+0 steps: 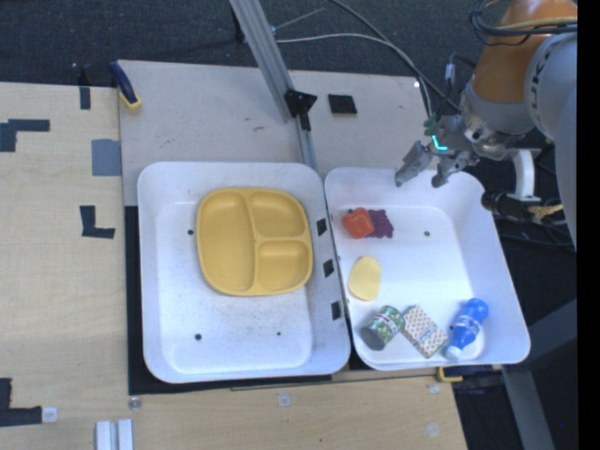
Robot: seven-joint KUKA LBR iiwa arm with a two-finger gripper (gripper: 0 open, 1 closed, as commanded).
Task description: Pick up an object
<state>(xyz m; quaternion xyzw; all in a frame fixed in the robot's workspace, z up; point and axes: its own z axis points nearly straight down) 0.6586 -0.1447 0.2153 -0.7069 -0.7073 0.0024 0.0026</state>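
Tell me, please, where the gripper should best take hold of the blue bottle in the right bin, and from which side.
Probably across the blue bottle's body, coming straight down from above. It lies on its side in the right bin's near corner, slanting, so its narrow width suits the gripper. The patterned box lies close on one side and the bin wall on the other, so room is tight.

Grey arm [561, 73] w/ orange band, black cables, teal light nr gripper [427, 169].
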